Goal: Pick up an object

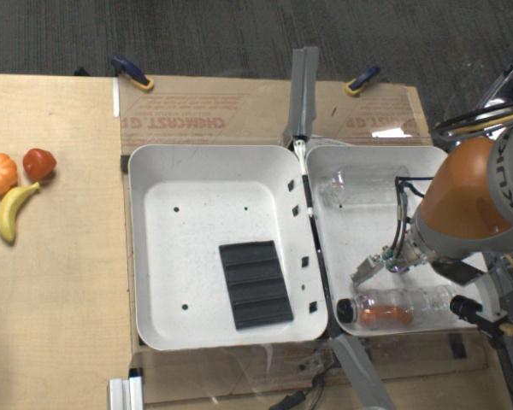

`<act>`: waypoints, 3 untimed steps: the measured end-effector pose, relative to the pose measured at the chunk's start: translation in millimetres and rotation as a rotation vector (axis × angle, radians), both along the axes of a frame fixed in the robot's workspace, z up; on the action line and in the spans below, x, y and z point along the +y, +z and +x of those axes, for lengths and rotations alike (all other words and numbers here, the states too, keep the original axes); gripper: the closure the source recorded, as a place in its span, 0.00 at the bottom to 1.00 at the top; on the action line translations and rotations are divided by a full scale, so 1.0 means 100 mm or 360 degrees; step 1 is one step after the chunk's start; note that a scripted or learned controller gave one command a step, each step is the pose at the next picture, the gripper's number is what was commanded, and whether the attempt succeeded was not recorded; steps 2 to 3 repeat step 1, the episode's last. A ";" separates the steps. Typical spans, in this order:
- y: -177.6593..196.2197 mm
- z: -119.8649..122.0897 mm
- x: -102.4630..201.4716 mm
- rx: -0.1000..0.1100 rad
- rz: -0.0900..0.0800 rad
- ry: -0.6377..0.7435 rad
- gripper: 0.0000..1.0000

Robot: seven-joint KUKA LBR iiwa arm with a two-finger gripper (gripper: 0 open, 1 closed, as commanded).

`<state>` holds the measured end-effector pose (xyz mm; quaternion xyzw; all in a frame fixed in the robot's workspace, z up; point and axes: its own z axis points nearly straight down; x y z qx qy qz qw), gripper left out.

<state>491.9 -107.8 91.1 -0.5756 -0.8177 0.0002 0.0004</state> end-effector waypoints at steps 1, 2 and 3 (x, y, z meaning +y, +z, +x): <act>1.17 0.07 0.05 -0.0002 -0.0003 -0.0025 0.00; 1.17 0.07 0.05 -0.0002 -0.0003 -0.0025 0.00; 1.17 0.07 0.05 -0.0002 -0.0003 -0.0025 0.00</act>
